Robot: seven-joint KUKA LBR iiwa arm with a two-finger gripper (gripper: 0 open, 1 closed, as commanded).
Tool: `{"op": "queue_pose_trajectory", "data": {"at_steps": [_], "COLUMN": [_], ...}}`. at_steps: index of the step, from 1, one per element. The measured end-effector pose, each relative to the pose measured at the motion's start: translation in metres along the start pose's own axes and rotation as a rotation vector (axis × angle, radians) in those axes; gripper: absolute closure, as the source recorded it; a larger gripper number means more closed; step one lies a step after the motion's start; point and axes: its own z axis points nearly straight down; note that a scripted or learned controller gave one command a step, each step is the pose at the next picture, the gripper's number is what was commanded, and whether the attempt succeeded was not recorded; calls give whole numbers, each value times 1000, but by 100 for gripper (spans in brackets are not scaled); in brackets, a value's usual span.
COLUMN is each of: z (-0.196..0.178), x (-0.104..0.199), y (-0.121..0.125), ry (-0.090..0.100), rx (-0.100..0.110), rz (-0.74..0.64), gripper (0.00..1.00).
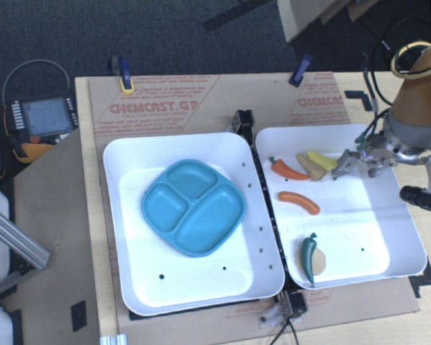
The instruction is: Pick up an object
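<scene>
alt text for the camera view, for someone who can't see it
The gripper hovers beside a yellow item in the right bin, which also holds two orange pieces and a green one. The left bin holds a blue divided plate.

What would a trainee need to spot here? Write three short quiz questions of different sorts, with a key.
1. True or false: the blue divided plate lies in the left bin.
2. Which item lies nearest the gripper? A) teal pepper B) yellow item C) orange sausage
3. Fill in: the arm reaches in over the ____ bin.

Key: 1 true. 2 B. 3 right.
</scene>
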Motion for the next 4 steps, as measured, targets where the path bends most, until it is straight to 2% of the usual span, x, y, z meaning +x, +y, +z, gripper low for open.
{"op": "queue_pose_trajectory", "data": {"at_steps": [1, 2, 3, 4], "z": [30, 17, -30, -89], "x": [1, 0, -7, -6], "y": [0, 1, 5, -3], "ry": [0, -2, -4, -4], "rx": [1, -4, -10, -9], "rz": [0, -1, 0, 0], "gripper": [0, 100, 100, 100]}}
